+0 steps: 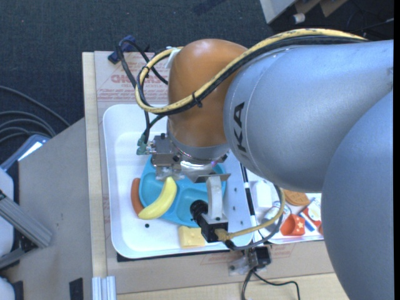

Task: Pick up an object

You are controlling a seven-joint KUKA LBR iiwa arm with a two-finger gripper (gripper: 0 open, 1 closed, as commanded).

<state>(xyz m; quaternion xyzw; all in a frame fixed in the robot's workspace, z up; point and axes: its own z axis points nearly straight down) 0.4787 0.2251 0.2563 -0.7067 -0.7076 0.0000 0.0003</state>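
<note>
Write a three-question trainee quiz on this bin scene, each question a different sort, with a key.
1. True or false: the yellow plastic banana lies partly on the blue plastic dish.
2. Multiple choice: the pale yellow block sits at the left white bin's A) far edge B) near edge C) outside it.
3. Fill in: the slim orange-red piece lies to the banana's ____ in the camera view.

Key: 1 true; 2 B; 3 left.
</note>
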